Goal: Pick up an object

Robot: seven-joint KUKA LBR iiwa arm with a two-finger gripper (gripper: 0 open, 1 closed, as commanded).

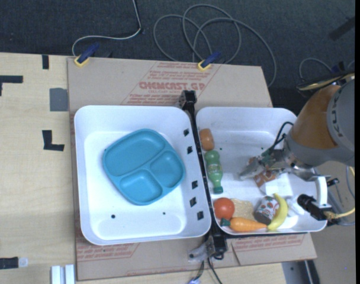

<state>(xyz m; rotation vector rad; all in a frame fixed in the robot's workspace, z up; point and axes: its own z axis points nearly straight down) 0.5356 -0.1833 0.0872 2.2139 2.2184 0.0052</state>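
**A:** Your gripper (pixel 251 170) sits low in the right bin (pixel 245 118), near its middle. The fingers look slightly apart with nothing between them, though they are small and dark here, so treat that as my reading.

**B:** What would you go for?

**A:** The bottle (pixel 214 171), I'd say. It lies just left of the fingertips, against the divider. You see a green cap end and a pale body.

**B:** How will it handle?

**A:** Probably light, stiff plastic, round and smooth, so it may roll or slip. Take it across the middle of the body, not the cap.

**B:** Which way does it lie?

**A:** Its long axis runs up and down the view, along the divider, cap toward the far side. You'd want the fingers closing across that axis.

**B:** Anything in the way?

**A:** An orange (pixel 206 139) touches or nearly touches its far end, and a tomato (pixel 224 207) sits just past its near end. The carrot (pixel 247 223) and banana (pixel 279 212) lie near the front wall, apart from it. The blue plate (pixel 144 165) is in the left bin (pixel 91 176).
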